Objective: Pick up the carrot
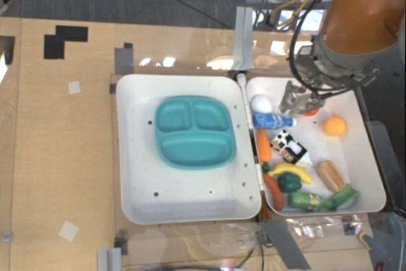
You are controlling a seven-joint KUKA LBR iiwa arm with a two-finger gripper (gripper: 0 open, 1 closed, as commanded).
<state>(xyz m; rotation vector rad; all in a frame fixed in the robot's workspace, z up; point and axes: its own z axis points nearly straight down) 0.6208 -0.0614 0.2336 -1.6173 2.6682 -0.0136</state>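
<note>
The carrot (262, 145) is a short orange stick lying lengthwise against the left wall of the right bin (371, 155), just below a blue bottle (272, 121). My gripper (295, 102) hangs over the upper middle of that bin, to the upper right of the carrot and clear of it. A small red thing (309, 110) shows just beside the gripper's right side. Nothing from the bin is seen between the fingers.
The right bin also holds a white ball (261, 102), an orange (335, 127), a black-and-white block (289, 146), a banana (291, 171), a red pepper (273, 191), a green bottle (311, 201) and a brown loaf (330, 175). A teal divided plate (193, 132) sits in the left bin (136, 193).
</note>
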